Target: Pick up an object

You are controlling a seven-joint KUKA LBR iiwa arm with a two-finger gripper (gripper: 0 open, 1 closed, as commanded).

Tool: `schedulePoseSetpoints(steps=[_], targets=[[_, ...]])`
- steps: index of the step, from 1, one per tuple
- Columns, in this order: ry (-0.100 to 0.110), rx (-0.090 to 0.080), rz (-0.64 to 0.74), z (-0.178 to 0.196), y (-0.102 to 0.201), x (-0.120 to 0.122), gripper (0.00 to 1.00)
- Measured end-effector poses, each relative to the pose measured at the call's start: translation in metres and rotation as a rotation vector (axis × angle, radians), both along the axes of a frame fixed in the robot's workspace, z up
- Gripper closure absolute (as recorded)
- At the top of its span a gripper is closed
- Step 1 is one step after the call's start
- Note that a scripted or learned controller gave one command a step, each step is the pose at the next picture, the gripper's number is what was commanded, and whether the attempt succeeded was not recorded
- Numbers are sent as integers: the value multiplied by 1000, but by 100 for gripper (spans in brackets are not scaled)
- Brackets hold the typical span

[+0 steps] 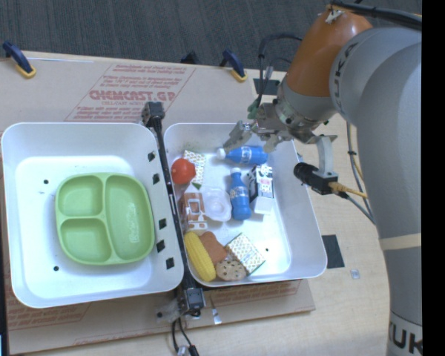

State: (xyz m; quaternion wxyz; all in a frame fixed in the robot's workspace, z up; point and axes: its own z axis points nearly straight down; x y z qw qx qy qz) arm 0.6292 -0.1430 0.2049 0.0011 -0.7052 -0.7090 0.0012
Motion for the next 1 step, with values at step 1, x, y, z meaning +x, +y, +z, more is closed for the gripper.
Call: schedulePoseSetpoints(steps=[1], targets=[[-17, -3, 3, -94, -16, -11, 0]])
